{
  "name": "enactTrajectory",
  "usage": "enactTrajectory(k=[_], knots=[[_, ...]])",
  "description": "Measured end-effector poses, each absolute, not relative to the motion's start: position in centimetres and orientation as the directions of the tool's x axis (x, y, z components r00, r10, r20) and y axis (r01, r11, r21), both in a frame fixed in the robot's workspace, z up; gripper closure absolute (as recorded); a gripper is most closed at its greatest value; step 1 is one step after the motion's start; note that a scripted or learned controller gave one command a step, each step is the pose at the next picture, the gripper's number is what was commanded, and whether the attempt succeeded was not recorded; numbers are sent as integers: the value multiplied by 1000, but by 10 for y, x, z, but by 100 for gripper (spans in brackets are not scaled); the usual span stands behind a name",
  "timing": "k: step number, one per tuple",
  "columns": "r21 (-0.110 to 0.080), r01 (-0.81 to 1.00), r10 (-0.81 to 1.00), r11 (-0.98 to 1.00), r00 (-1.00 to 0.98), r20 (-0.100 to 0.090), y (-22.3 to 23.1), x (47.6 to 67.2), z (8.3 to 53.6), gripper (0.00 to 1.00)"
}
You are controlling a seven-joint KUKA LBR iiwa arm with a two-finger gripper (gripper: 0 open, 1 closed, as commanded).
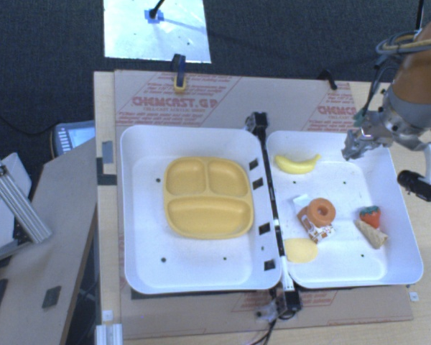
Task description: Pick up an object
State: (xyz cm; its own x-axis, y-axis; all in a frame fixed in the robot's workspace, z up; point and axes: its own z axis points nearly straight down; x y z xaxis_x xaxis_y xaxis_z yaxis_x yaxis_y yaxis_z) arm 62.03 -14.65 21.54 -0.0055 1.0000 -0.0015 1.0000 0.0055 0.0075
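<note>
While the gripper (356,146), grip unreadable, hangs over the right bin's (399,214) far edge, one banana (296,164), one donut (320,211), one yellow disc (300,250) and one carrot wedge (371,225) lie inside; one yellow tray (205,196) fills the left bin (140,214).

Right bin (399,264), contents: yellow banana (297,164), lying flat near the upper left corner; orange ring (321,211) resting on a small brown-and-white block (314,227), centre; pale yellow disc (300,250), lower left; red-and-tan wedge (371,226), right side.

Red "CHEMCAST GP" lettering, upside down, on brown board (201,95) beneath bins
</note>
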Motion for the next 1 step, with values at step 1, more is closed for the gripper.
enactTrajectory(k=[1], knots=[[6, 1000, 1000, 6, -6, -1, -147, 622, 247, 100]])
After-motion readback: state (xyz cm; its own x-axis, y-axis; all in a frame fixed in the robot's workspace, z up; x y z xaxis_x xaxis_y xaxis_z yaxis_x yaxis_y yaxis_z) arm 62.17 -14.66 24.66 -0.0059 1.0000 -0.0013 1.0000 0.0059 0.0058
